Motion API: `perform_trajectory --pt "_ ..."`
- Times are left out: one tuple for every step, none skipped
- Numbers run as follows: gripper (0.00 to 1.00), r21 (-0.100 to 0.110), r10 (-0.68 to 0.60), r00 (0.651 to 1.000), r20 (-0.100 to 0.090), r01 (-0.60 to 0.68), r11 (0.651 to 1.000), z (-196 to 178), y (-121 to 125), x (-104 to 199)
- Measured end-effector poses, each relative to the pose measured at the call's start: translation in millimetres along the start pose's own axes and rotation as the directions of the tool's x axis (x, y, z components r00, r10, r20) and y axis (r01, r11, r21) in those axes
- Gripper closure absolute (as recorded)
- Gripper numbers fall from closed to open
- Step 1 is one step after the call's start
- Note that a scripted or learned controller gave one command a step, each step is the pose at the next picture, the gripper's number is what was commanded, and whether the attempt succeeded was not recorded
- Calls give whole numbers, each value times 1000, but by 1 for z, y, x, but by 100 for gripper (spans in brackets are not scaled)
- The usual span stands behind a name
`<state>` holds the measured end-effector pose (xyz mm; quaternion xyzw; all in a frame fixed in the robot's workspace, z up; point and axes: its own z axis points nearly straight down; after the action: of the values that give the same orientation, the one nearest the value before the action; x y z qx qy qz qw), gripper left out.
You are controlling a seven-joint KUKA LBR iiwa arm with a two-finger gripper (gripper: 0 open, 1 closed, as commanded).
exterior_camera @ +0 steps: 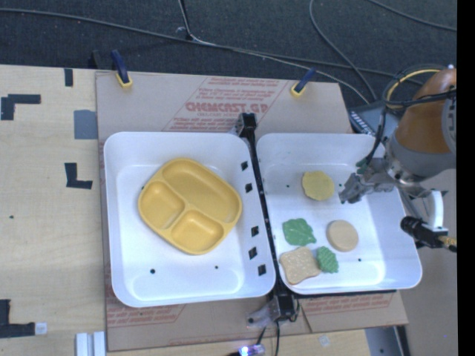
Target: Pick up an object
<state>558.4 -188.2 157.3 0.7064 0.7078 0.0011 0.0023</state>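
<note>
I count five flat toy foods in the right bin [393,269]: yellow disc [318,185], tan round [343,235], toast slice [298,265], two leafy greens [298,231]. One glossy yellow three-compartment tray [190,205] lies centre-left. Gripper [355,189] sits right of the disc; I cannot tell its grip.

Two shallow white bins [126,273] [393,273]; one yellow divided plastic tray [190,205]; five flat toy foods: two green leaves [298,232] [327,259], one toast slice [298,265], one yellow round [318,185], one tan round [343,235].

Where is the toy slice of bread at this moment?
The toy bread slice lies in the right bin, near its front-left corner, beside a small green leaf piece and below the larger green leaf piece.
</note>
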Motion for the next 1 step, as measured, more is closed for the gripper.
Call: perform_trajectory --pt "100 1 0 1000 0 0 1000 -55 -7 6"
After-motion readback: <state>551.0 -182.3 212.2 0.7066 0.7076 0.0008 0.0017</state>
